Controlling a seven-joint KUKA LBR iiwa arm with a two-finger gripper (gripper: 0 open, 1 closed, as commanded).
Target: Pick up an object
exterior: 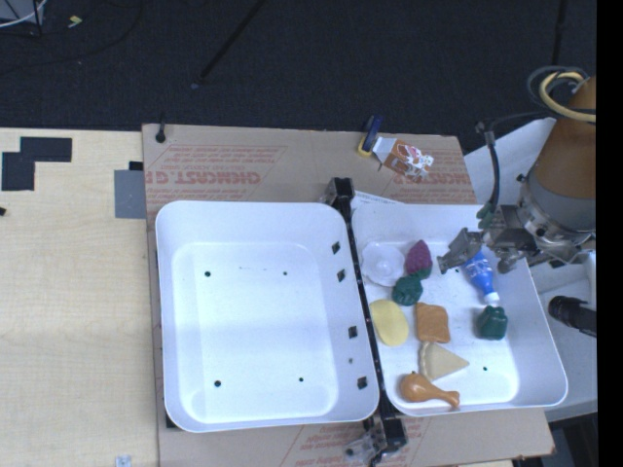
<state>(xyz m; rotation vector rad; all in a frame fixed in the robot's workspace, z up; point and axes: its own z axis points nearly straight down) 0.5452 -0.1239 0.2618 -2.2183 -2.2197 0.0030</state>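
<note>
The right bin (547, 363) holds several small items. A blue bottle with a white cap (481, 277) lies near its far right side. My gripper (479, 258) hovers just above the bottle's upper end, fingers spread to either side of it, open. Nothing is lifted. Also in this bin are a clear cup (382, 258), a purple piece (419, 257), a dark green piece (407, 288), a yellow lump (389, 323), an orange block (432, 323), a cream wedge (443, 362), an orange gourd shape (428, 391) and a second dark green piece (492, 323).
The left bin (162, 290) sits beside it, joined by a black divider (352, 280). Behind the bins, a small packet (406, 159) and a blue-yellow clip (370, 137) lie on the cardboard. The arm's orange band (574, 154) rises at the right edge.
</note>
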